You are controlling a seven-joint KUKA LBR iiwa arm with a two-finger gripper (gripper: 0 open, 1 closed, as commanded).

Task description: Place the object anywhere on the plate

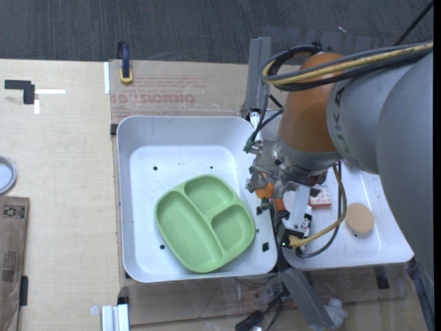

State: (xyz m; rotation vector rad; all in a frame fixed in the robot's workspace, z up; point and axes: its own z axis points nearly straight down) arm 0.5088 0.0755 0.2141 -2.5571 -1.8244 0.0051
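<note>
The gripper (265, 193) hangs over the rims between both bins, beside the green plate (204, 223); jaw state I cannot tell

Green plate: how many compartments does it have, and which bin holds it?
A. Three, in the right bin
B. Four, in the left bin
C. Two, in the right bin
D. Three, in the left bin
D: the green plate shows three sections split by raised ridges, and it lies on the floor of the left bin, beside the arm.
</note>
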